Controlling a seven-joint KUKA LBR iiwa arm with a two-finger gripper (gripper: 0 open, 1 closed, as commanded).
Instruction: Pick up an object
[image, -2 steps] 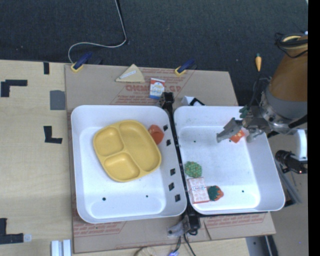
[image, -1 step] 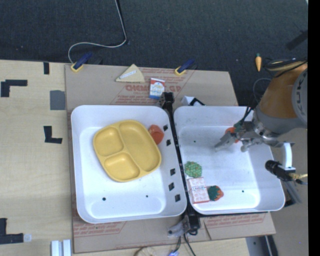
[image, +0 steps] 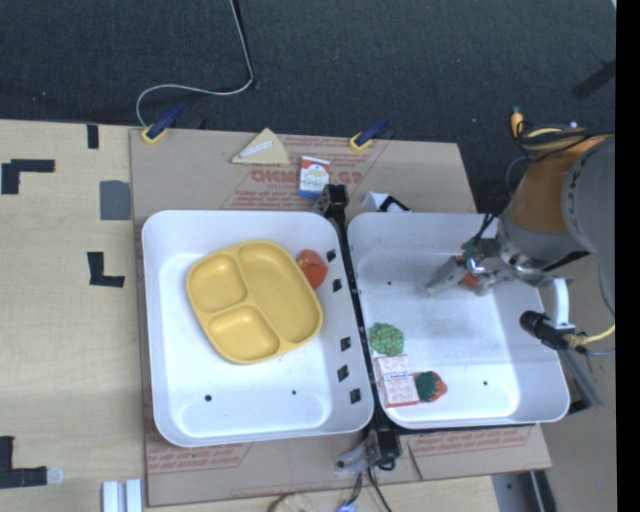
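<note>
Pincer (image: 440, 282) sits over the upper part of the right bin (image: 520, 400), fingers angled down-left toward the floor of the bin. Cannot tell whether it is open or closed; nothing visible between the fingers.

Candidates, relative to the pincer:
- green leafy piece (image: 386, 338): below and slightly left, nearest. Looks soft and light, probably toy food. Judged easiest: grip across its bulk from above.
- small card packet (image: 394, 381): further below-left. Flat, thin, likely hard to get fingers under; an edge pinch is needed.
- green-and-red toy (image: 430, 385): directly below, touching the packet. Small, rounded, may roll out of a pinch.
- orange-red piece (image: 313, 267): left, in the left bin (image: 170, 400), tucked against the yellow divided plate (image: 253, 300). Plate is stiff, smooth, wide; rim grip only.

Count: two bins, one plate, four small items in the bins. One small carton (image: 314, 178) on the worktop beyond the bins, up-left.
</note>
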